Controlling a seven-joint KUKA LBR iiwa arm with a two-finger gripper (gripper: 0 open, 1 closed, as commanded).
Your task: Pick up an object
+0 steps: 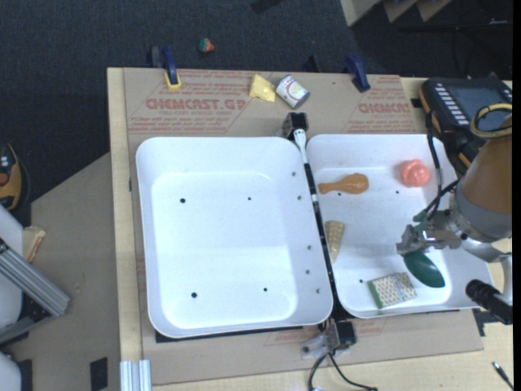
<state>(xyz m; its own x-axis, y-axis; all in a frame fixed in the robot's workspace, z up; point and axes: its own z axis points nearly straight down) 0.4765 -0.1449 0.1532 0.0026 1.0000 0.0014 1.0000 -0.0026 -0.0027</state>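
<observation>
The right bin [370,149] holds a brown pear-shaped piece [345,186], a pink round object [415,173], a tan wedge [334,238], a speckled flat sponge-like block [391,288] and a dark green oval object [426,269]. My gripper [421,243] hangs over the right part of that bin, right at the upper end of the green object. Whether anything is between its tips is hidden by the wrist. The left bin [163,157] is beside it.
On the cardboard behind the bins lie a yellow piece [261,89] and a small white box [292,92]. Blue clamps [171,68] hold the board's back edge. A black and yellow pendant [466,108] sits at the far right.
</observation>
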